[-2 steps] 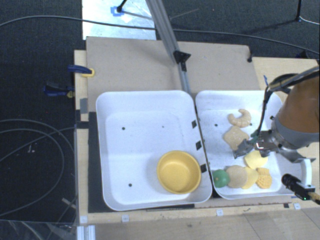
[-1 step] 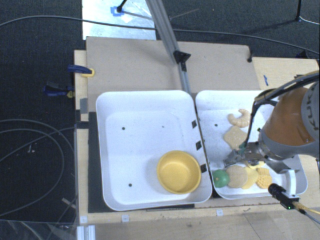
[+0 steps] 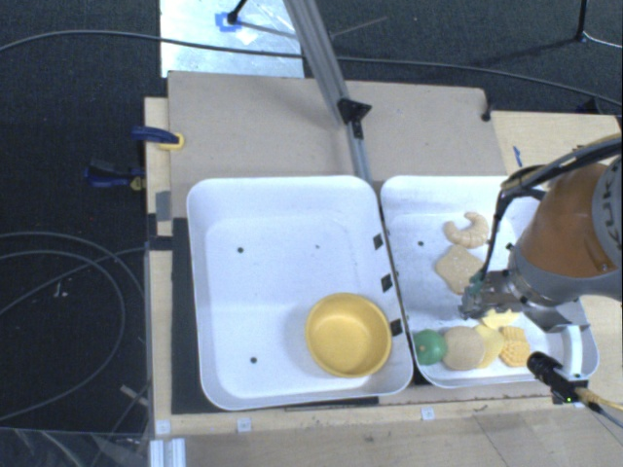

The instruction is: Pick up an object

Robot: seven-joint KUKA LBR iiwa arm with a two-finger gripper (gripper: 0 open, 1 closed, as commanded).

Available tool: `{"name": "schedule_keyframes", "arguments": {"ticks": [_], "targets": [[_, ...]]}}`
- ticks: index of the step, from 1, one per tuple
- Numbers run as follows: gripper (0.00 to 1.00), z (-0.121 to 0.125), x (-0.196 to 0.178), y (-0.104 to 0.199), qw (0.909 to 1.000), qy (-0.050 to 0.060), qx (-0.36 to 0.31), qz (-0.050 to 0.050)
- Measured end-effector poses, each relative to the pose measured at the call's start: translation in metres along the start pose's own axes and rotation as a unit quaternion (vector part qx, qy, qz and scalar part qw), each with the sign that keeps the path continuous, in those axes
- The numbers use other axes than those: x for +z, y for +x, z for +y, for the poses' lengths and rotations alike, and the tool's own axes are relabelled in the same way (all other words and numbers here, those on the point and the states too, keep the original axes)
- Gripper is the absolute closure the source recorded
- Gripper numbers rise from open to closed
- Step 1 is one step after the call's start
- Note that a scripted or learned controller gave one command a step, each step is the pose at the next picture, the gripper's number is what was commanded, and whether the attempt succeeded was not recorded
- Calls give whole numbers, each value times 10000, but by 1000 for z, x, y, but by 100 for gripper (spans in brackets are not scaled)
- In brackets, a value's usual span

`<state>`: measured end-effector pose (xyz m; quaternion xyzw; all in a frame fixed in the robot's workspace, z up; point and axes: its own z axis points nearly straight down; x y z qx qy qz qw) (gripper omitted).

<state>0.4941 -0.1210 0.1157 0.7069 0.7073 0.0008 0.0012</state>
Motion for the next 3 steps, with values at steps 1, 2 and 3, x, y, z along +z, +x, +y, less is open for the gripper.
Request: {"name": "schedule_keyframes", "arguments": {"ticks": [1,2,3], "targets": [[100,11,-59,-2,10000,-27,-25,-7],[100,4,-111,-7,10000,-24,-20,-8],[100,6,-121,-7,10000,-3,-21,-1]]}}
